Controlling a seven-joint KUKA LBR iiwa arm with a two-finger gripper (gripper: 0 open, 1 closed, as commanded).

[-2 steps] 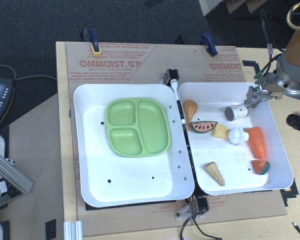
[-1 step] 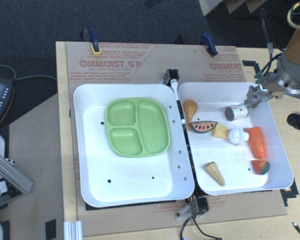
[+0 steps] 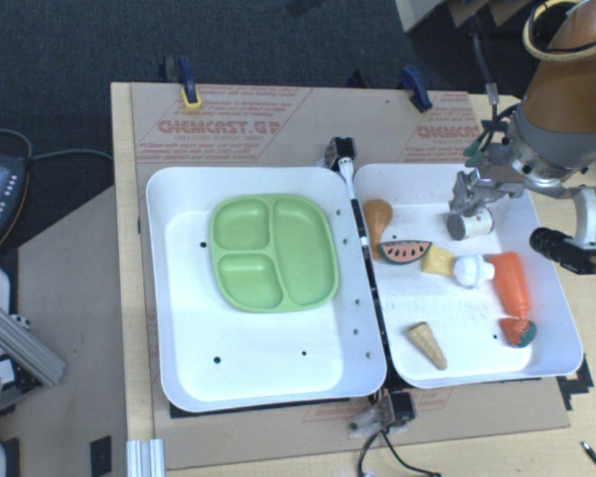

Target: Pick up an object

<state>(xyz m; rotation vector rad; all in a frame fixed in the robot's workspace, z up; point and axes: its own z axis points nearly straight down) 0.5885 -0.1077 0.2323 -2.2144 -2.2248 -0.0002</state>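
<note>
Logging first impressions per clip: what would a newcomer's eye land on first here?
Probably the green tray, alone in the left bin. Next, the toy food in the right bin: a carrot near its right side, a watermelon slice and a cone. The gripper hangs over that bin's far part.

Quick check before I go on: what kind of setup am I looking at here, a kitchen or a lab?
Most likely a robotics lab bench, not a kitchen: two white bins sit on a clamped board, the food is toys such as a watermelon slice and carrot, and a robot gripper reaches in.
</note>
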